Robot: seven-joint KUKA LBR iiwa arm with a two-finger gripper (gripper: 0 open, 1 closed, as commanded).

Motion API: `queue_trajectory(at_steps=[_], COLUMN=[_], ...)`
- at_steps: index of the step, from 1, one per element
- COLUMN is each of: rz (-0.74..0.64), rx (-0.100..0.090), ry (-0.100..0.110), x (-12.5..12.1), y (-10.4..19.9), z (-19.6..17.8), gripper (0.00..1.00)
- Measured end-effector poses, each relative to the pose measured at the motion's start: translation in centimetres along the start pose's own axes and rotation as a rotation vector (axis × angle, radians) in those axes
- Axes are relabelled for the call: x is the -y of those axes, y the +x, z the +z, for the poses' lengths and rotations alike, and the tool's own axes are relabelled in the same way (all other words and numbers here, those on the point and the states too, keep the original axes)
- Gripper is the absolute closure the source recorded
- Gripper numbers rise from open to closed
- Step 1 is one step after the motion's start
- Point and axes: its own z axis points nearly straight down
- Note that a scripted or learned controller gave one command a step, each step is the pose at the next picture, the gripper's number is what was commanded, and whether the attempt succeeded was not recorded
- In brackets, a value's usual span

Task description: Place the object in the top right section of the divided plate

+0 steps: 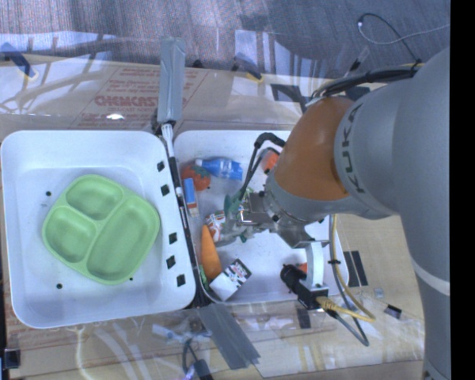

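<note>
- Gripper (236, 218) hangs low in the right bin (317, 287) among small objects (214, 226); cannot tell its state
- Green divided plate (101, 228) lies well to its left, in the left bin (24, 212)

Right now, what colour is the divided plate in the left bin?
Light green; the divided plate shows clearly in the camera view.

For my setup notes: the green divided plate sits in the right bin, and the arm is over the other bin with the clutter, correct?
Not quite. The camera view shows the green divided plate in the left bin. The arm is over the right bin with the clutter.
</note>
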Motion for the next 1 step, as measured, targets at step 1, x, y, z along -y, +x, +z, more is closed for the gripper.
queue_trajectory(at_steps=[1], rz=[0.129], rx=[0.005], ry=[-0.021], x=[-1.99], y=[-5.95], z=[7.63], gripper=[1.00])
